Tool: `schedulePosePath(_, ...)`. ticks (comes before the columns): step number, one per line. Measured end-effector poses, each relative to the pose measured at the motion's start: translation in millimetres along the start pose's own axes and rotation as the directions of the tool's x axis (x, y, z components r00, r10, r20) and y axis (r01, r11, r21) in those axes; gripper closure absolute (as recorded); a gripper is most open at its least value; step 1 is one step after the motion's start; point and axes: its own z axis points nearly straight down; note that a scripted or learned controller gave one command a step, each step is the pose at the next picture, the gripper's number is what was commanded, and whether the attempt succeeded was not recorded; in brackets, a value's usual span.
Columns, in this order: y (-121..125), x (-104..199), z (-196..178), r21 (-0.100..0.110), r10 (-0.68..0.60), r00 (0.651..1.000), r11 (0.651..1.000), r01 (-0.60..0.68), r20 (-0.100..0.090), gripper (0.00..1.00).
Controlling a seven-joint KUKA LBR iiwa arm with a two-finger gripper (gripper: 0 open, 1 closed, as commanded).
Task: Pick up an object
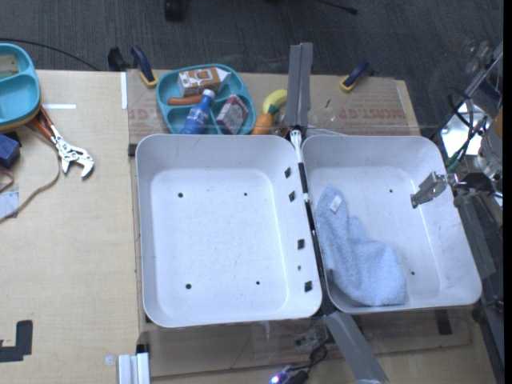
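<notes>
The pale blue towel [358, 256] lies nearest the camera, crumpled in the right bin [448, 290], running from the bin's middle down to its near wall, with a small white tag showing at its far end. It is the only thing in either bin, so it is the likely target. The tool [430, 189] hangs over the right bin's far-right part, near the right wall and well apart from the towel; whether it is parted or closed I cannot tell, and nothing is seen between its tips. The main risk is a pinch that catches only a thin fold, so the cloth slides out as it lifts, or a descent onto bare bin floor beside the cloth. The towel's near end presses against the bin wall, so a grasp there could knock the rim; the middle of the heap has more room. The left bin [160, 238] offers wide free floor, but the divider between the bins carries black clips that a trailing cloth might snag. Beyond, on the bench [72, 262], a teal tray [170, 109] and a wrench [74, 157] sit well clear.
</notes>
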Motion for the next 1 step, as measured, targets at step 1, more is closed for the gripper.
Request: schedulePosePath(1, -57.6, -5.6, 17.3, 0.0, 0.35, 0.937, 0.937, -0.35, 0.0, 0.0)
